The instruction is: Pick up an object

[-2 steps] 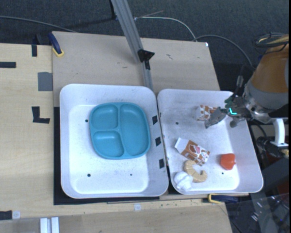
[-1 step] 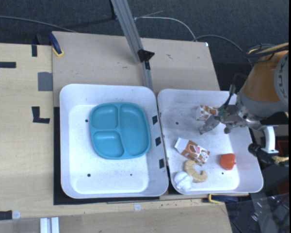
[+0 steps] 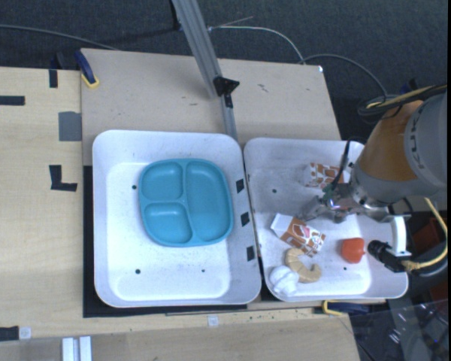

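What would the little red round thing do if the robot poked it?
The red round thing looks ball-like and smooth, so it would probably roll away across the right bin. It is small, so it likely feels light. Its rounded sides might slip out from the gripper, which is over the bin's middle.

plate [image 3: 186,202] in left bin [image 3: 113,277], croissant [image 3: 304,266] in right bin [image 3: 270,160]

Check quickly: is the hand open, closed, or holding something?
Hand: cannot be told; it sits low in the right bin, above the snack packet.
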Motion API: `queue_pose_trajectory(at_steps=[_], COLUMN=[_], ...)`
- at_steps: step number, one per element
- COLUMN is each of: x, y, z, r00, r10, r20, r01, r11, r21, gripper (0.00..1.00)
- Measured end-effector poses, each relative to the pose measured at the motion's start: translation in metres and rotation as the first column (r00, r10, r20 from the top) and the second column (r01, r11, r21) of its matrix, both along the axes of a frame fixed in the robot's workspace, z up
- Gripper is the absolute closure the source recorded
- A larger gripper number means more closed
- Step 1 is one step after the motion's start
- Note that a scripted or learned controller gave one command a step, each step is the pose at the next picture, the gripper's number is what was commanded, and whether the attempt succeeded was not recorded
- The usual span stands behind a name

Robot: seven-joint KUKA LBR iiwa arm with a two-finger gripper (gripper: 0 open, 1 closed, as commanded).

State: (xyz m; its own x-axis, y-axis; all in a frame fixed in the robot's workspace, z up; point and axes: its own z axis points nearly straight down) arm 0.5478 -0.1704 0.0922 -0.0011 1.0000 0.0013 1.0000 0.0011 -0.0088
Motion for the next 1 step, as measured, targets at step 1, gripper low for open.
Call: queue_pose_trajectory(at_steps=[1], x=[0.0001], y=[0.0003], z=[-0.0031], r00=[1.0], r10=[0.0], r20=[0.007], r01=[0.0], r11=[1.0], r21=[-0.002], gripper=[0.0])
